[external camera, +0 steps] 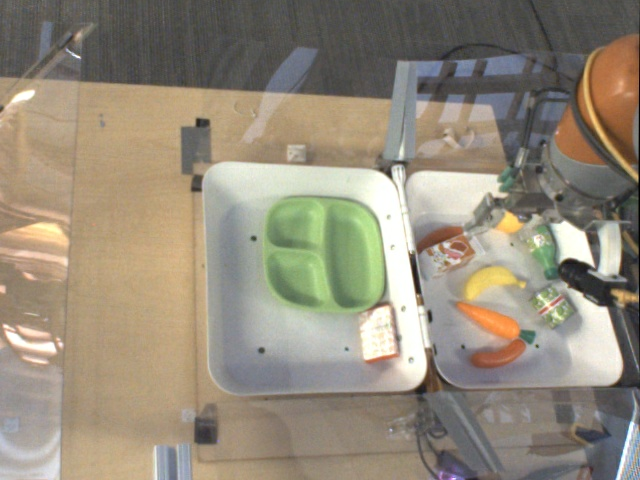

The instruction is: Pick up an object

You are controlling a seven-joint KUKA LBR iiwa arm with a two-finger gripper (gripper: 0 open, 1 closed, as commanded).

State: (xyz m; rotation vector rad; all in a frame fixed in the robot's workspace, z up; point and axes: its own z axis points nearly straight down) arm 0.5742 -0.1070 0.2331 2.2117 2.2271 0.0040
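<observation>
The right bin (pixel 600 373) holds several toy foods: a yellow banana (pixel 492 282), an orange carrot (pixel 490 320), a red sausage (pixel 497 355), a green can (pixel 553 305), a green bottle (pixel 541 248), a red-and-white packet (pixel 452 256) and a red piece (pixel 440 237) beside it. My gripper (pixel 490 214) hangs low over the bin's back part, just right of the red piece and next to a small yellow item (pixel 510 223). Nothing shows as held in it.
In the left bin (pixel 230 298) sit a green divided plate (pixel 325 255) and a small red-and-white box (pixel 378 333) near the front right corner. A metal divider (pixel 402 118) stands behind the bins. The arm's body (pixel 600 128) overhangs the right bin's far right side.
</observation>
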